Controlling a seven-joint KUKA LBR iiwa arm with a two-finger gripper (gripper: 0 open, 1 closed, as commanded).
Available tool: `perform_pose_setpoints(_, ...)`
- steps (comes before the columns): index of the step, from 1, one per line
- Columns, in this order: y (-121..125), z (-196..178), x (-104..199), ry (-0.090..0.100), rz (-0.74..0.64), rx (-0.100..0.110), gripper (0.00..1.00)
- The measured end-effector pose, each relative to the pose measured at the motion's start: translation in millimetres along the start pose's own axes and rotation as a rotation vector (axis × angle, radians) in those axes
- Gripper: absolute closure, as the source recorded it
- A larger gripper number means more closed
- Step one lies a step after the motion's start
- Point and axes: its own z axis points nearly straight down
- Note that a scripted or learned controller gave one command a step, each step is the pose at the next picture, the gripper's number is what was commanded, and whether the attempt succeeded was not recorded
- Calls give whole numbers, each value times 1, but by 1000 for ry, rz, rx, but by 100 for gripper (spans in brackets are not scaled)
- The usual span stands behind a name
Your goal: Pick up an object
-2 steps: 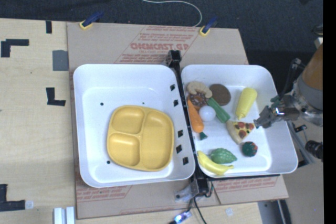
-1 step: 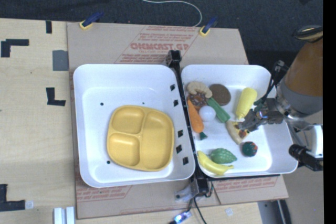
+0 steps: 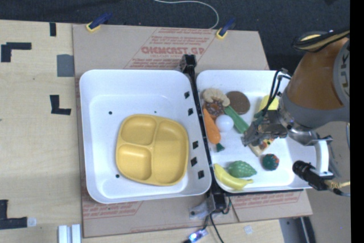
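gripper (image 3: 263,132) low in the right bin (image 3: 250,78), finger state cannot be told; carrot (image 3: 211,128), banana (image 3: 230,178) nearby; yellow tray (image 3: 152,149) in left bin (image 3: 96,94).

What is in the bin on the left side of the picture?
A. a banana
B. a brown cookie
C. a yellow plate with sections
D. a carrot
C: the yellow plate, split into three sections, lies alone in the left bin, while the banana, the carrot and the brown round piece all lie in the right bin.
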Motion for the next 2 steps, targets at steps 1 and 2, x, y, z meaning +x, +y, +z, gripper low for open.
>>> perform_pose_setpoints(1,3,4,45,0,-1,0,100)
perform_pose_setpoints(2,-2,4,105,0,-3,0,100)
